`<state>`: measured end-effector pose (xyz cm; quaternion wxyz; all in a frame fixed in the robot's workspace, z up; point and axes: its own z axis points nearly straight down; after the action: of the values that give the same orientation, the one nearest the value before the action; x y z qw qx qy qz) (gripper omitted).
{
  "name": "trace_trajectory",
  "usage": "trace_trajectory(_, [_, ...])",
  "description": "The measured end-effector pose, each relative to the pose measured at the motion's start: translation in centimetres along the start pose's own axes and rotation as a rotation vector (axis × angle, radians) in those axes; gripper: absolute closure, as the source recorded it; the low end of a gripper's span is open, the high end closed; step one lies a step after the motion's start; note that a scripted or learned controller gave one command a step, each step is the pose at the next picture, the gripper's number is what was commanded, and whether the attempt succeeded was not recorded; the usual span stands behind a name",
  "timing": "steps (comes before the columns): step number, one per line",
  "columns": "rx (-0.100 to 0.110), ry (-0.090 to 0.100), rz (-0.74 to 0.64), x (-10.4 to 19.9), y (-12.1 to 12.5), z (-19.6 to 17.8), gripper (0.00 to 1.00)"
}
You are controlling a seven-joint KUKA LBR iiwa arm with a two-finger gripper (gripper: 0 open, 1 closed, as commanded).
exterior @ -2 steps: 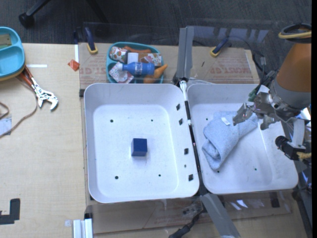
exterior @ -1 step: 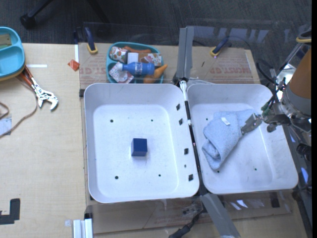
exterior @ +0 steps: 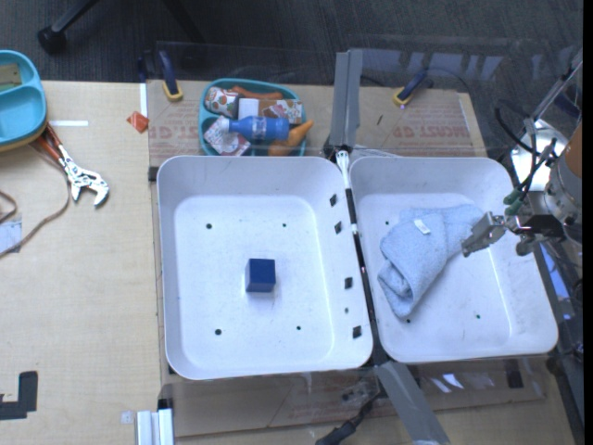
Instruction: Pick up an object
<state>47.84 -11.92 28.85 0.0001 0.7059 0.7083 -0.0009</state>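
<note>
A small blue cube [exterior: 261, 274] sits near the middle of the left bin [exterior: 185, 341]. A crumpled light blue towel [exterior: 422, 253] lies in the right bin [exterior: 519, 332], left of its centre. My gripper [exterior: 498, 239] hangs over the right part of that bin, just right of the towel. Its fingers are spread open, and the left fingertip [exterior: 474, 239] is at the towel's right edge. Nothing is between the fingers.
A teal bowl [exterior: 252, 119] with several small items stands behind the left bin. On the wooden bench to the left lie a wrench [exterior: 79, 179] and a blue tray [exterior: 18, 95]. A metal divider [exterior: 347, 202] separates the bins.
</note>
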Motion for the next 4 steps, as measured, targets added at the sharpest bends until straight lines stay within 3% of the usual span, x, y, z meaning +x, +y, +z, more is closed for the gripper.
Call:
trace_trajectory(1, [0.003, 0.001, 0.078, -4.2, 1.2, 4.9, 0.00])
trace_trajectory(2, [0.002, 0.000, 0.484, -6.1, 1.3, 4.1, 0.00])
trace_trajectory(3, [0.004, -0.001, 0.813, -7.3, 3.9, 3.3, 0.00])
trace_trajectory(4, [0.004, 0.000, 0.830, -7.0, 0.5, 4.5, 0.00])
